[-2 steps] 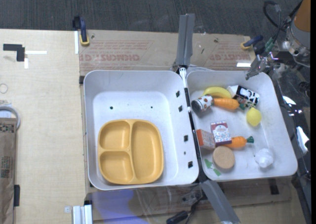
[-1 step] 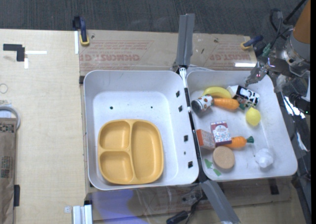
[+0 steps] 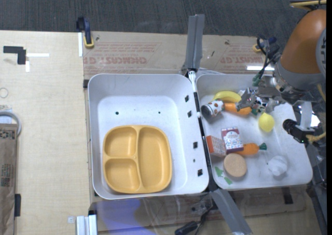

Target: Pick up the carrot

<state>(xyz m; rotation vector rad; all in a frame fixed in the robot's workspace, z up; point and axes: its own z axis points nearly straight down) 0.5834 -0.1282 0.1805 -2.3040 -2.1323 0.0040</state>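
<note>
Carrot: the orange toy carrot with a green tip lies flat in the right-hand shallow white bin, its green end pointing away from the divider. It is untouched and not lifted.

Nearest neighbours: a small red-and-white carton touches the carrot's blunt end on the divider side; a tan round disc sits just beside the carrot, toward the bin's near edge; a crumpled white object lies near the green tip.

Farther from the carrot: a yellow lemon lies between the carrot and the gripper; a yellow banana and a small white-and-dark cup-like item lie beyond the carton, toward the far wall.

Second orange piece: a short orange item sits right at the gripper, well apart from the carrot; what it is cannot be told.

Gripper: the two-finger gripper hovers over the far part of the bin, past the lemon. How far it is parted, and whether it has anything, I cannot tell.

Left bin: the other white bin holds a yellow three-compartment tray, well apart from the carrot.

Risk 1: the tool stands over the wrong orange thing; closing there would likely take that, not the carrot.

Risk 2: the carton and disc crowd the carrot; a descent there may strike them and roll it aside.
</note>
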